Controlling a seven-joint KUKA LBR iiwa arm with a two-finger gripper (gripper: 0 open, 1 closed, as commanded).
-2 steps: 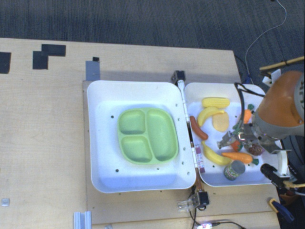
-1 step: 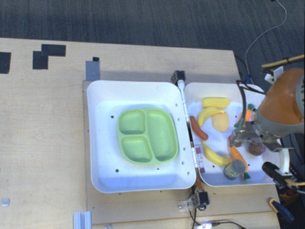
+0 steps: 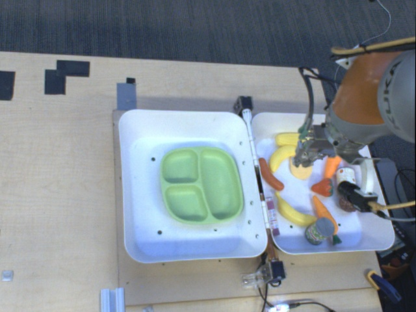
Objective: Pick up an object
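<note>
Orange-banded and grey, reaching in from the right with the arm slanted across the far half of the right bin. Pictured mid-approach: gripper poised directly above a pale yellow round piece, with a curved banana just to its left and an orange piece just to its right. Cannot tell whether the claw is wide or narrow, being dark and seen from above against the clutter; nothing seen held in it.

Also crowding that bin: a red sausage along the left wall, a second banana nearer, a carrot beside it, a red piece between, and a grey-green can at the near edge. Lying in the left bin, well apart from the action, a green divided plate.

Judged to be at the reach-and-descend step, with the grasp itself not yet made. Next move likely to call for a straight drop onto the yellow round piece, a close without catching the banana or the orange piece alongside, then a clean lift. Tight neighbours here, so risk of nudging toys or closing on two at once
</note>
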